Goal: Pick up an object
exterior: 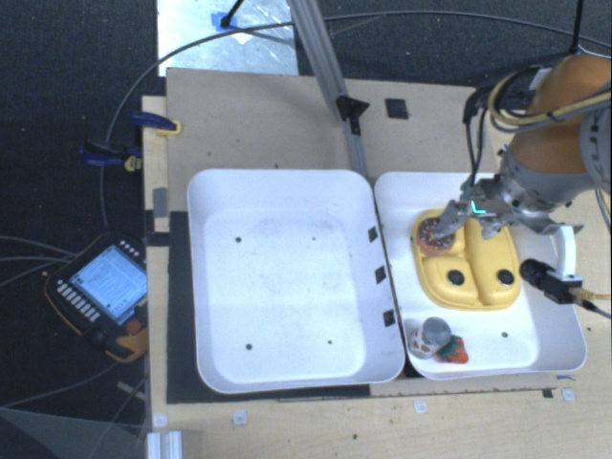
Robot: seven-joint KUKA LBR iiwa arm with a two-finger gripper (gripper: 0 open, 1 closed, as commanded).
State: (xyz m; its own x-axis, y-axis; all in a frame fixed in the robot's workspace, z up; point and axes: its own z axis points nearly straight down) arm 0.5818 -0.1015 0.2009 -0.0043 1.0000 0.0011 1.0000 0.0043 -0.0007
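Grey with an orange band above the wrist, the arm [559, 132] comes in from the right and sets its claw [453, 220] low over the far left part of the right bin [559, 352]. I cannot tell whether the claw is wide or narrow, or whether it grips anything. Its tip meets the upper edge of a round brown disc [435, 238], which lies on the far left corner of a yellow toy [478, 275]. That toy has two dark holes in its near half and takes up the middle of the bin, so it crowds the disc from below and from the right. Well apart, in the bin's near left corner, sits a small grey and red toy [443, 340].

Black clips [380, 274] run along the seam where this bin touches the left bin [287, 256]. Both bins rest on a brown desk [258, 122]. A metal pole [320, 46] slants across its far side, beside a small black square [397, 109]. A blue clamp [153, 120] grips the desk's left edge, and a handheld screen [105, 285] lies on the floor to the left.
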